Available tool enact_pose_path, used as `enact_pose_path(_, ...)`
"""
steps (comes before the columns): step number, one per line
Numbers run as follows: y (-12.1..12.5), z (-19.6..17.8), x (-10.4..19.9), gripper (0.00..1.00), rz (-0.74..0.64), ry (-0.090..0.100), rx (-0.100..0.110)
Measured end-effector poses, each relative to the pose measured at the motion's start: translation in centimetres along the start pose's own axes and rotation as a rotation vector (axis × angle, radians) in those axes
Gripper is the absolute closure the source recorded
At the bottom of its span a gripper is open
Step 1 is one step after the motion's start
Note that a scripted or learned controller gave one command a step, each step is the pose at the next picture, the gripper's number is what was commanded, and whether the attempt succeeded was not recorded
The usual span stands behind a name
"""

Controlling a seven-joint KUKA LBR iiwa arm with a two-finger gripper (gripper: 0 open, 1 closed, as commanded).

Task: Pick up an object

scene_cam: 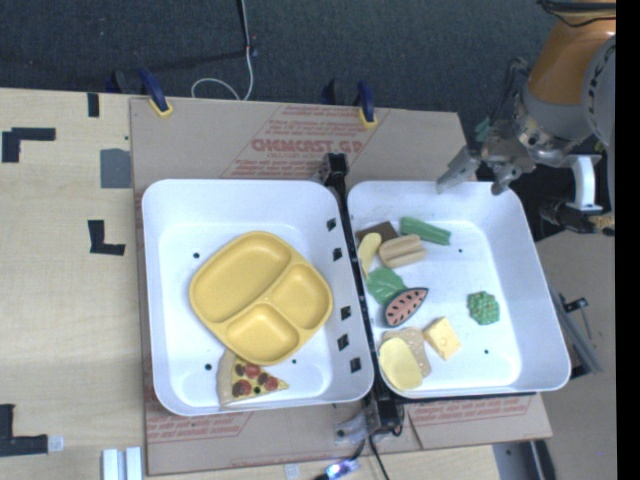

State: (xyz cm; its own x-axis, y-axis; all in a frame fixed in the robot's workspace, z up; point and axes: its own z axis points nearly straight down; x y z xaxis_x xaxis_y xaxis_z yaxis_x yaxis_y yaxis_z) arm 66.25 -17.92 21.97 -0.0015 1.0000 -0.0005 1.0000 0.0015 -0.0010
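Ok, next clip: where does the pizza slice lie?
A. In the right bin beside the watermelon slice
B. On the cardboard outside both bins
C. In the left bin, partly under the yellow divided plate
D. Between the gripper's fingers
C: the pizza slice lies at the near edge of the left bin, its tip tucked under the yellow divided plate.
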Motion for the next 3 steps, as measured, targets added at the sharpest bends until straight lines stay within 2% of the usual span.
enact_pose_path(1,-3.9,12.6,3.6,0.0,0.001,0.003,-0.002)
enact_pose_path(2,0.5,13.2,5.0,0.0,-0.002,0.001,0.007)
enact_pose_path(3,0.4,13.0,6.9,0.0,0.004,-0.022,0.012)
